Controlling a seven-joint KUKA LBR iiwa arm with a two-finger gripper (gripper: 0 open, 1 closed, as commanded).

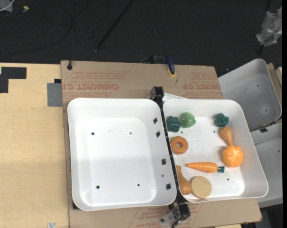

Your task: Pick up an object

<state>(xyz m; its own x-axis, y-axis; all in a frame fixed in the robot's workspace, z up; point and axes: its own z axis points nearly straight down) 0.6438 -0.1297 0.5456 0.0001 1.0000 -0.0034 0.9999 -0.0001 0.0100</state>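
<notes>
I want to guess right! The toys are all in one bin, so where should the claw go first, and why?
Probably down and left toward the right bin, aiming at the carrot. The claw sits high at the top right, far from every toy. The carrot lies by itself on bare floor, while the green pepper touches a dark green piece.

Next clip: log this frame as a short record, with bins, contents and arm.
left bin: shallow white plastic bin
right bin: second white bin, holding all toys
contents: green pepper, two dark green pieces, orange ring doughnut, orange carrot, round orange fruit, tan disc
arm: grey part at top right, away from bins
held: nothing seen
</notes>
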